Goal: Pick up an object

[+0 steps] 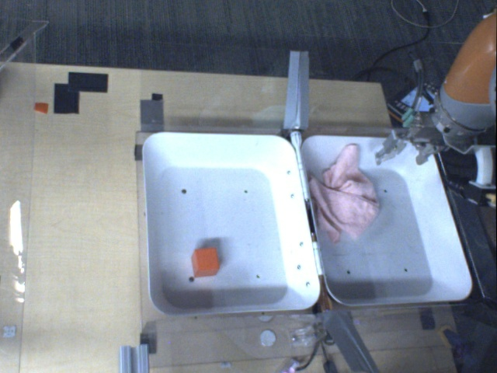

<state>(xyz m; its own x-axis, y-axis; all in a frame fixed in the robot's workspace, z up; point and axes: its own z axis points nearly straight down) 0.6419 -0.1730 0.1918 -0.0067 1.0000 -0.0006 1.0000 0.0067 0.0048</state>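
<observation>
While poised over right bin's far edge: claw (405, 148) seen spread open, nothing gripped.
Pink cloth (347, 195): crumpled just left of claw.
Orange block (206, 262): far left.

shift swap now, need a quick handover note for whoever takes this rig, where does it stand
Gripper: open, holding nothing, poised over the back right part of the right bin.
Pink cloth: crumpled in the right bin, against its left wall, apart from the fingers.
Orange block: in the left bin, front left area.
Done: nothing picked up.
Left: choose one object, likely the nearer cloth, descend, close on it, and lift.
</observation>
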